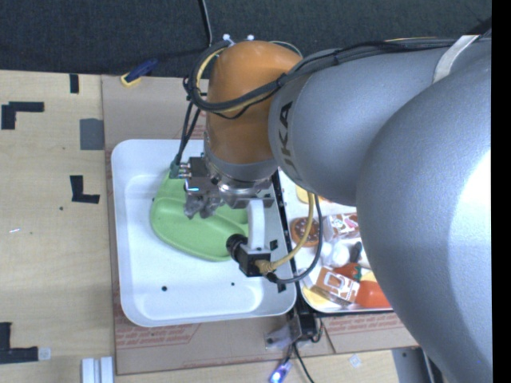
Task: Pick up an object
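Arm (399, 150): smooth grey casing, bulky and rounded. Orange band (243, 82) above the wrist — glossy, dome-shaped. Black and yellow cables (299, 250) loop alongside — metal wrist fittings below.

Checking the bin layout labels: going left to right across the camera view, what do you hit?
Black marks on the bench → left white bin → green object with the gripper over it → right bin's packaged items → grey arm.
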You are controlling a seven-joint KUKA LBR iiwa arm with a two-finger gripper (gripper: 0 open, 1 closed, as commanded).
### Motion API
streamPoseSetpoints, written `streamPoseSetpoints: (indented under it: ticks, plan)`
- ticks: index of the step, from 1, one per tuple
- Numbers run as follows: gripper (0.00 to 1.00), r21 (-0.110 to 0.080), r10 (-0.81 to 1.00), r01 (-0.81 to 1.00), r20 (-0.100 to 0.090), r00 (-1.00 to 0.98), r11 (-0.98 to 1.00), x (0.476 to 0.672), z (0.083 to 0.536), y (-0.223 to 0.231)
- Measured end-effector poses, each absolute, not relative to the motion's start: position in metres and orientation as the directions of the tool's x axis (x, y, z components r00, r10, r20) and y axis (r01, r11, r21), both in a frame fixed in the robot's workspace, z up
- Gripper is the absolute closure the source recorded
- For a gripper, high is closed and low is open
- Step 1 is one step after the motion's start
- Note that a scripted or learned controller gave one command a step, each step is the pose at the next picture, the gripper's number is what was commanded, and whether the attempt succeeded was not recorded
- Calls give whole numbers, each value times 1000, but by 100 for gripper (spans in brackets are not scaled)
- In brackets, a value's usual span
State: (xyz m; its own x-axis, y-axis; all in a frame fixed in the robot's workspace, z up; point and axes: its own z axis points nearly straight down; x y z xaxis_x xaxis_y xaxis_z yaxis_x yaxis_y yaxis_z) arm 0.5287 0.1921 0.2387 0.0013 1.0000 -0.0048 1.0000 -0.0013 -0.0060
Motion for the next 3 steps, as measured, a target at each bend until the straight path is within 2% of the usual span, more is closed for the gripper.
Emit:
streamPoseSetpoints:
  ticks: [1, 2, 3]
  plan:
    - [100, -21, 1000, 1000, -7, -5, 5, 477, 135, 234]
    - [100, 8, 1000, 1000, 0, -2, 2, 567, 251, 233]
    - [100, 2, 1000, 1000, 0, -3, 3, 561, 343, 234]
